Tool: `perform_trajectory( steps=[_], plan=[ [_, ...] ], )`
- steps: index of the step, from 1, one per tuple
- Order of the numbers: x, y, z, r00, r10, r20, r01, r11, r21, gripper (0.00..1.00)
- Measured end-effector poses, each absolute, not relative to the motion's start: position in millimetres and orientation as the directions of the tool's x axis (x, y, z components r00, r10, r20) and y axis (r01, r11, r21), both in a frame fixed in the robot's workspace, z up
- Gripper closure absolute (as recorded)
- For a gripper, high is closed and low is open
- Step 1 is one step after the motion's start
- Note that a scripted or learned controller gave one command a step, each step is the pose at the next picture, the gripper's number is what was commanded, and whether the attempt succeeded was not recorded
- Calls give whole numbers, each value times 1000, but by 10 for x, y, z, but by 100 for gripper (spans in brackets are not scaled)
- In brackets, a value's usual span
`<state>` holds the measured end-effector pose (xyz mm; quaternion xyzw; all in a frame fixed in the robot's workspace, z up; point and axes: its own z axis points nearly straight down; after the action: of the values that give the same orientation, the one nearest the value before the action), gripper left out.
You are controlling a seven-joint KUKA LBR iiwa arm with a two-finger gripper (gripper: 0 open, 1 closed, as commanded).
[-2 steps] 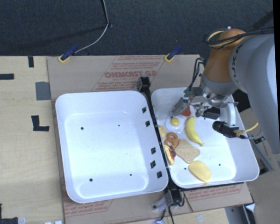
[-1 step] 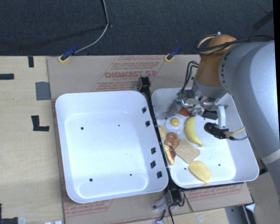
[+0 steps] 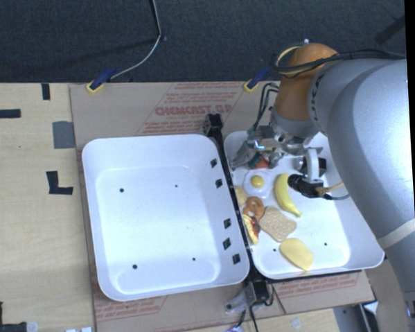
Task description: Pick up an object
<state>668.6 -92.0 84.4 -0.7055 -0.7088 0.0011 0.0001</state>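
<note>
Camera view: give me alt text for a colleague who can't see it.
The grey arm reaches from the right, its pincer low over the right bin, which holds a banana, fried egg, cracker and other toy foods.

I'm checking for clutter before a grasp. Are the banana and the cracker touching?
Apart. The camera view shows a strip of white bin floor between the banana and the cracker.

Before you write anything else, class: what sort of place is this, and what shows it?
Probably a robotics lab test bench: a grey arm reaches over two white bins, toy food such as a banana fills the right one, and cardboard lines the wooden bench.
</note>
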Motion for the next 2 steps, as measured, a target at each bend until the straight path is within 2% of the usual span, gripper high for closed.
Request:
perform_trajectory(
  steps=[1, 2],
  plan=[
    [6464, -983, 842, -1, 1000, -1, 1000, 1, -3, 0],
    [6573, -940, 840, -2, 1000, 0, 1000, 2, -1, 0]
  ],
)
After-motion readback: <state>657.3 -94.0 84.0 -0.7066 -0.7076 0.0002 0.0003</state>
